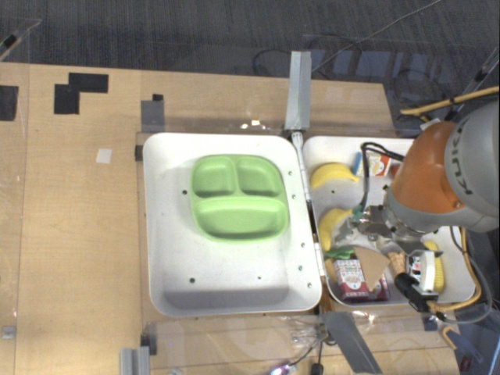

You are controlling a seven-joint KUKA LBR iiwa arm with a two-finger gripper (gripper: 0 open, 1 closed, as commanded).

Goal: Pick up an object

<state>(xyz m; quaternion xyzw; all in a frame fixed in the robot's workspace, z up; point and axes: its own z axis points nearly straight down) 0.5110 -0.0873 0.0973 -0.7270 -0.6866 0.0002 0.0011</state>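
Surface: a light wooden bench with black square markings near its far left edge, and dark carpet beyond it with cables trailing at the far right.

Left bin: white, shallow, holding a green divided tray with three compartments, lying flat near the bin's middle, well apart from the gripper.

Right bin: white, crowded, largely covered by the arm.

Arm: grey with an orange band, reaching in from the right and bent down over the right bin. The gripper sits low among the items; its finger spacing cannot be told from here, and nothing can be seen held.

Items relative to the gripper:
- a yellow rounded object, beyond it toward the far wall;
- a second yellow object, just beside it on the left-bin side;
- a dark red carton, nearer the camera, close below it;
- a tan cardboard-coloured wedge, touching the carton's side, directly below the gripper;
- a small red and white packet by the far wall.
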